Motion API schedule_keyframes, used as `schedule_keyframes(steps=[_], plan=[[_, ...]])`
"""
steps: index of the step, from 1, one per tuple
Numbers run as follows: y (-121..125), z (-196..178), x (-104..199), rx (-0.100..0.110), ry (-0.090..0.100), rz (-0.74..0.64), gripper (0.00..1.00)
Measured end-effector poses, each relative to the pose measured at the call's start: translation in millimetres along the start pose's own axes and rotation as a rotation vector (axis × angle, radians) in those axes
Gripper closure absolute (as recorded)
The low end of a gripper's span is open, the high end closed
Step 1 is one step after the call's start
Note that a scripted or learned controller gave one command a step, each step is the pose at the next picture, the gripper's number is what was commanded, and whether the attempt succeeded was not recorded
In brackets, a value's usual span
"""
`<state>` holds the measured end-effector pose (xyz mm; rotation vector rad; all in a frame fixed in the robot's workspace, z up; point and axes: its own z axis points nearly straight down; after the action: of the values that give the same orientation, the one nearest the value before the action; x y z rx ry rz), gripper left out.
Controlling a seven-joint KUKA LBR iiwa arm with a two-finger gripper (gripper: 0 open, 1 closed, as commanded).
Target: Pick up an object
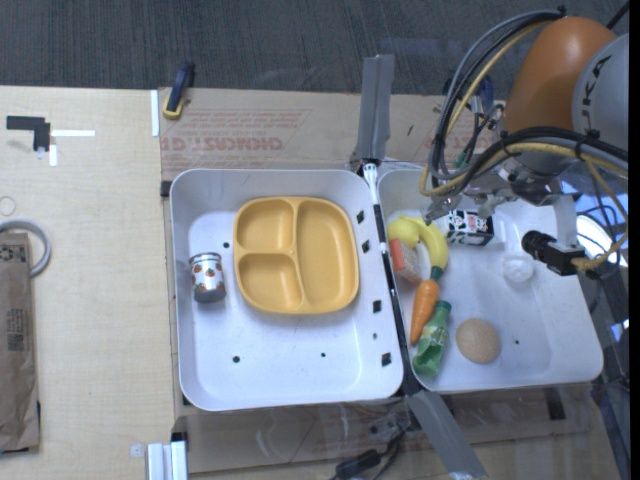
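The right bin holds a yellow banana, an orange carrot, a green packet, a tan round object and a small reddish item beside the banana. My gripper hangs over the back of this bin, just right of the banana, under a tangle of cables. A black-and-white part shows at its tip. Nothing is visibly held in it.
The left bin carries a yellow divided plate and a small silver can. A metal divider runs between the bins. A faint clear object lies in the right bin. A brown bag lies on the bench at far left.
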<state>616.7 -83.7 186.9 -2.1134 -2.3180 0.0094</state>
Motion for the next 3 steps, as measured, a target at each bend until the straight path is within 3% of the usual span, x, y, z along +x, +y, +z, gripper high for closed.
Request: schedule_keyframes(steps=[1, 2, 3], plan=[[-66, 24, -55, -0.001, 0.001, -0.3, 0.0], [-12, 43, -22, -0.005, -0.001, -0.687, 0.0], [0, 74, -24, -0.027, -0.019, -0.731, 0.0]])
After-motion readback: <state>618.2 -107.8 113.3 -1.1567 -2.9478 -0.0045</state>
